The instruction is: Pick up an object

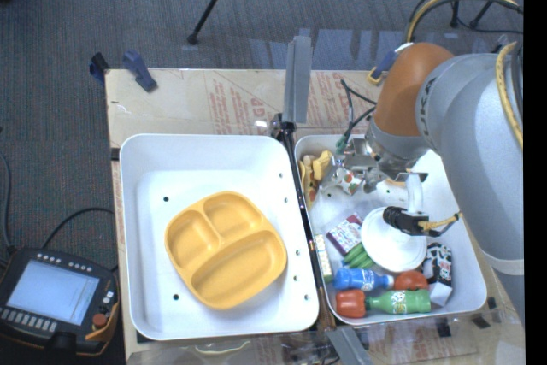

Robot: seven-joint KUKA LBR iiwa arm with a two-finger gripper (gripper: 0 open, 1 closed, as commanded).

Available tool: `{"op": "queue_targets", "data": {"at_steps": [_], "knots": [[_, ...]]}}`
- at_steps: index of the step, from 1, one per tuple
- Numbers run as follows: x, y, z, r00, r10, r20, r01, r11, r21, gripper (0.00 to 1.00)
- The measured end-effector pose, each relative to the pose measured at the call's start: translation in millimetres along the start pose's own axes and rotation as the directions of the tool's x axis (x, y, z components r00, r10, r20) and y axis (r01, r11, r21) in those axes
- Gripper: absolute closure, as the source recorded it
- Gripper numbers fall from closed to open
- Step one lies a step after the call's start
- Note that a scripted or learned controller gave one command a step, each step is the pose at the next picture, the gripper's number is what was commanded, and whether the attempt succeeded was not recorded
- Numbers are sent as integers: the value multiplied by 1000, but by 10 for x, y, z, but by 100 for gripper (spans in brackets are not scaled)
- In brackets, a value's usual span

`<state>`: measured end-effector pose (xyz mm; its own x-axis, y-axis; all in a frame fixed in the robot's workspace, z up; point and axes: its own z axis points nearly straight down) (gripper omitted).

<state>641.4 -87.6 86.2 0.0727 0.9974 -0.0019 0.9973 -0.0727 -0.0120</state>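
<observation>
Camera view: gripper [350, 175] low over upper part of right bin [457, 222], among toys; finger state impossible to tell. Yellow plate [226, 248] in left bin [141, 184].

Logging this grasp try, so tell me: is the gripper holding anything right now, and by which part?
Cannot be told: the gripper is low in the right bin, and no object shows between its fingers.
</observation>
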Motion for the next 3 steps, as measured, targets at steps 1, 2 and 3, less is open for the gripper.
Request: {"op": "queue_targets", "data": {"at_steps": [1, 2, 3], "knots": [[0, -5, 7, 997, 79, -1, -79, 997, 0, 0], [-2, -18, -76, 997, 76, -1, -76, 997, 9, 100], [432, -111, -1377, 1000, -5, -3, 5, 1000, -20, 100]]}}
